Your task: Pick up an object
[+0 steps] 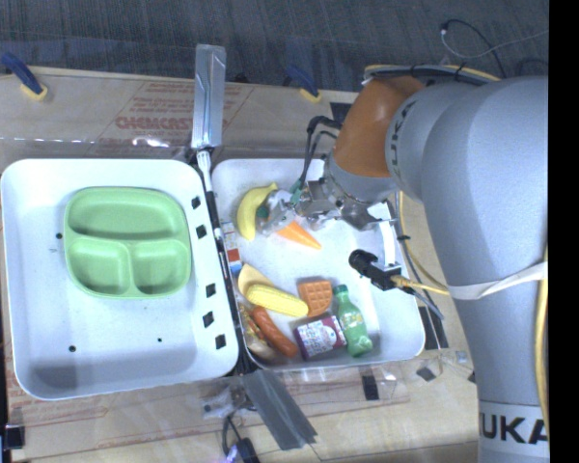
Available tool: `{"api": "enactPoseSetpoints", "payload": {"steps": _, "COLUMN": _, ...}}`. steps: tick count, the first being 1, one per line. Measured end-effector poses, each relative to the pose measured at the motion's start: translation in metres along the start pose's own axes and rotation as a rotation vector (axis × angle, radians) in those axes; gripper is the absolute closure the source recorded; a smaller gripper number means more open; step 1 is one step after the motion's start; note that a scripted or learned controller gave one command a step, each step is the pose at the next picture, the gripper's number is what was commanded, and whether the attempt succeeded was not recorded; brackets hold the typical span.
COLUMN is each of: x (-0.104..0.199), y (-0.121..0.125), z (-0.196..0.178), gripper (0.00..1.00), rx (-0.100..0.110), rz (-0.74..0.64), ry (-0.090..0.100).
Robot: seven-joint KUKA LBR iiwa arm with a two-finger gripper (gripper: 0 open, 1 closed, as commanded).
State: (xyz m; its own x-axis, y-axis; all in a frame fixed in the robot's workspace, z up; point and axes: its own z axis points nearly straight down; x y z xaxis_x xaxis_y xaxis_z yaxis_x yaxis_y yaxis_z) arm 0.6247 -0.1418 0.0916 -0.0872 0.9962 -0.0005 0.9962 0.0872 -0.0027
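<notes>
My gripper [288, 208] is low in the right bin [386, 340], near its back left part. Its tips sit between a yellow banana [251, 207] and an orange carrot [300, 233]. Something small and green shows right at the tips. Nearer the front of this bin lie a second banana [275, 300], a waffle-like orange square [315, 293], a green bottle [350, 320], a dark red packet [318, 338] and a sausage [275, 337].
The left bin [29, 287] holds a green divided plate [128, 240]. A metal divider [206, 95] stands between the bins at the back. The grey arm [482, 191] covers the right bin's right side. A black fitting [370, 267] sticks out over that bin.
</notes>
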Motion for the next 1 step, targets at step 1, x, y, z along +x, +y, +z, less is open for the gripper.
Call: {"api": "enactPoseSetpoints", "payload": {"steps": 1, "x": 0.0003, "y": -0.0011, "z": -0.0089, "gripper": 1.00, "rx": 0.007, "rz": -0.005, "ry": 0.001}}
